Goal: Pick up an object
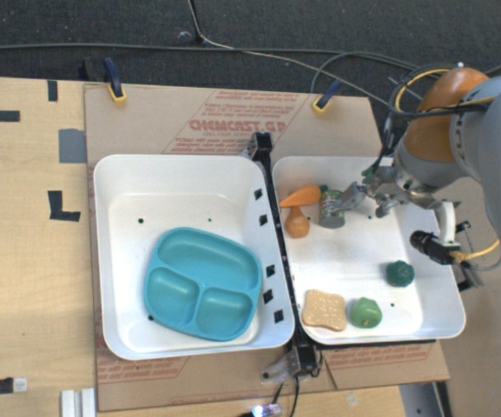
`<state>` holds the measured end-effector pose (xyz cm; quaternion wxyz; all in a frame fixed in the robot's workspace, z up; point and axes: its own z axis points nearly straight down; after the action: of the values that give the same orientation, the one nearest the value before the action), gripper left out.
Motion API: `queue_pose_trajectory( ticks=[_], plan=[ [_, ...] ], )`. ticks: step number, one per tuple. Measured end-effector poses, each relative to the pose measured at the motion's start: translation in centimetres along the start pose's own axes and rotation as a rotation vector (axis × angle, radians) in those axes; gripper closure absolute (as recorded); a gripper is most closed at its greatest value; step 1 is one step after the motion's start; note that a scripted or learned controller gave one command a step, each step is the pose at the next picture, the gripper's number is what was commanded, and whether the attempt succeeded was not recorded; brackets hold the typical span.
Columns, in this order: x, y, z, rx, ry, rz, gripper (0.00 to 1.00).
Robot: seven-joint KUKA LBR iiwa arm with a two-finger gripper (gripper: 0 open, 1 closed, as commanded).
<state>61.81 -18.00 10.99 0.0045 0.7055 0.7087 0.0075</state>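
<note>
My gripper (331, 208) is low in the upper left part of the right bin (432, 324), at the end of the grey arm that comes in from the right. An orange carrot-shaped piece (299, 196) lies just left of it, its thick end touching or nearly touching the gripper. A small orange round piece (297, 226) sits below the carrot by the bin's left wall. A slice of toast (324, 310) and a light green round fruit (365, 312) lie side by side at the bin's front. A dark green piece (398, 274) rests toward the right.
The left bin (111, 189) holds a teal divided plate (202, 283). A black divider (272, 233) runs between the bins. Cables trail over the dark floor behind the bench, and two clamps (114, 85) pin the cardboard sheet under the bins.
</note>
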Motion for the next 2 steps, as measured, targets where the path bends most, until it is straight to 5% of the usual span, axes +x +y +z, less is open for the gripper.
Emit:
queue_pose_trajectory(
  ticks=[1,2],
  plan=[
    [-0.1,0.0,-1.1,0.003,-0.003,-0.002,1.0],
    [-0.2,0.1,-7.1,0.013,-0.006,0.003,1.0]
  ],
)
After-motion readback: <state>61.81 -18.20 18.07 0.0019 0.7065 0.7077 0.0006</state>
